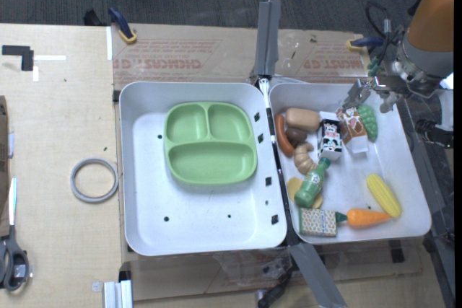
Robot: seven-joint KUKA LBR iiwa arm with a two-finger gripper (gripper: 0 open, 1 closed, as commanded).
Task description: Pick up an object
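While nothing is seen lifted clear of the right bin, the task is judged to be at the approach stage. The gripper is poised at the bin's far edge, and whether its fingers are spread or closed cannot be told. Just below them lie an orange packet and a green leafy toy; a milk carton sits slightly further off. A grasp and a lift are left to be done.
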